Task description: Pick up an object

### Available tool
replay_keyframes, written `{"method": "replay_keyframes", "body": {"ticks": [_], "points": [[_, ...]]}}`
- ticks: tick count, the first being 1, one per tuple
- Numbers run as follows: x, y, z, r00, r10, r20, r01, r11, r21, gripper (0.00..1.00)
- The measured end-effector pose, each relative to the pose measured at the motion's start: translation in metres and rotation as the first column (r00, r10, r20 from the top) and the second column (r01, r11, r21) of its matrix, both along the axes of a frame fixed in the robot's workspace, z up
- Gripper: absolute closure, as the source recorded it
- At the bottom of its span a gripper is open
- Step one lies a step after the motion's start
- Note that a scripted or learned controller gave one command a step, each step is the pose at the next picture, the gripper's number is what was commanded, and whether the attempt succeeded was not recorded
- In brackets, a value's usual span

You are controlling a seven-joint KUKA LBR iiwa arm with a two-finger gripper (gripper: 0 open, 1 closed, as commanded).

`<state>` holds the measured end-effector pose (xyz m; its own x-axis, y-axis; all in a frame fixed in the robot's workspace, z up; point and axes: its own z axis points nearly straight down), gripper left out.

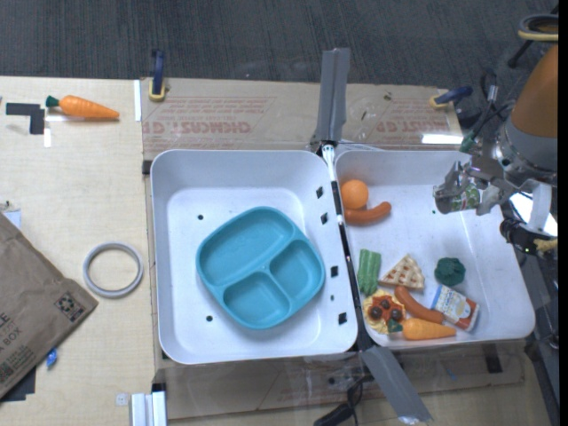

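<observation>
The arm comes in over the right bin (pixel 497 238), and its gripper (pixel 460 193) hangs above that bin's far right part. Whether the jaws are apart or together, I cannot tell from here; nothing can be made out between them.

Everything pickable lies in that right bin. An orange ball (pixel 355 193) sits near its far left corner, touching a sausage (pixel 369 212) just in front of it. Further toward the near edge, a green pod (pixel 369 271) lies along the left wall, with a sandwich wedge (pixel 404 272) beside it. A dark green lump (pixel 450 270) rests right of the wedge. Along the near wall sit a pizza slice (pixel 382 311), a second sausage (pixel 417 303), a carrot (pixel 428 329) and a small carton (pixel 454 307), crowded together.

Left of the right bin, the other bin (pixel 173 238) holds a blue divided plate (pixel 259 266). Beyond that, on the worktop (pixel 80 193), lie a tape ring (pixel 113 268) and another carrot (pixel 82 107).
</observation>
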<state>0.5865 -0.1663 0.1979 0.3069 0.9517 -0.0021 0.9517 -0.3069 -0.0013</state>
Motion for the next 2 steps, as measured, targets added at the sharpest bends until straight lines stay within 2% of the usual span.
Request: {"method": "replay_keyframes", "body": {"ticks": [1,2], "points": [[-0.053,-0.02,-0.041,0.974,0.225,-0.002,-0.225,0.974,0.003,1.0],[-0.007,0.052,0.017,0.989,0.148,0.0,-0.148,0.989,0.001,1.0]]}}
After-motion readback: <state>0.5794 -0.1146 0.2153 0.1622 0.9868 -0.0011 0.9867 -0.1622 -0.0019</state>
